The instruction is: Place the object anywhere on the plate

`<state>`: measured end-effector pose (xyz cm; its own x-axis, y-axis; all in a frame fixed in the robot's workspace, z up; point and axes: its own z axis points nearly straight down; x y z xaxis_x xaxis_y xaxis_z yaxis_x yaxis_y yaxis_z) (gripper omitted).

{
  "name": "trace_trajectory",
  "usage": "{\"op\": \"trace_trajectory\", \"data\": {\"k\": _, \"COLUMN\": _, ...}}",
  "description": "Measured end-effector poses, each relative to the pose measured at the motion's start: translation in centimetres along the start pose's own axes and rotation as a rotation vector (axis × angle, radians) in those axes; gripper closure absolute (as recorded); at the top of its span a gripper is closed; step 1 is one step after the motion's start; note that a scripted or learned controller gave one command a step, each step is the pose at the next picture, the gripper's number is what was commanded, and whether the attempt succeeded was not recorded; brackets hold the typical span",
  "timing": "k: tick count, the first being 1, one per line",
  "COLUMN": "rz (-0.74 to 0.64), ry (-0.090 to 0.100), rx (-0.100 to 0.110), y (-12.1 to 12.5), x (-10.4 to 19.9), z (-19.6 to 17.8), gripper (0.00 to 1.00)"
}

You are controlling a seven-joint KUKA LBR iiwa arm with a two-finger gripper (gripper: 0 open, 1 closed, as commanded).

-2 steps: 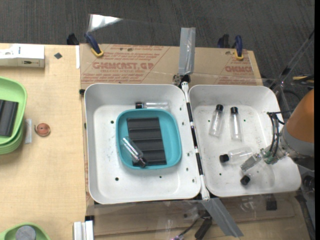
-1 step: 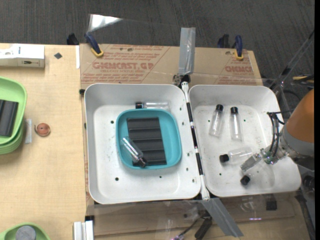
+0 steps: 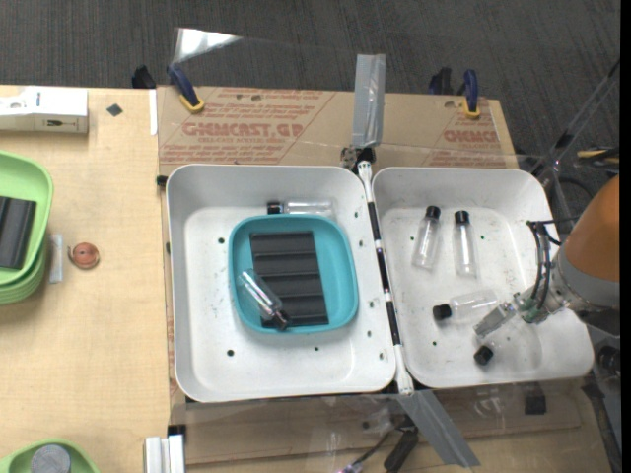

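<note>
While the arm leans in from the right edge with its orange band up top, my gripper sits low in the right bin, and honestly I can't tell its state from here. Right by it lie a clear vial with a black cap and a loose black cap. Two more vials rest farther back. Over in the left bin, the teal plate carries a dark ribbed insert with one vial across it. Another vial lies behind the plate. Cardboard behind reads roughly "CHEMCAST".
</note>
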<state>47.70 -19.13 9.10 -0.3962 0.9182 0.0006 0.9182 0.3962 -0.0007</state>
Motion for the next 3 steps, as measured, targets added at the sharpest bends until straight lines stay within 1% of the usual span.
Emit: {"op": "trace_trajectory", "data": {"k": 3, "rz": 0.000, "ry": 0.000, "rx": 0.000, "y": 0.00, "x": 0.00, "z": 0.00, "gripper": 0.00}}
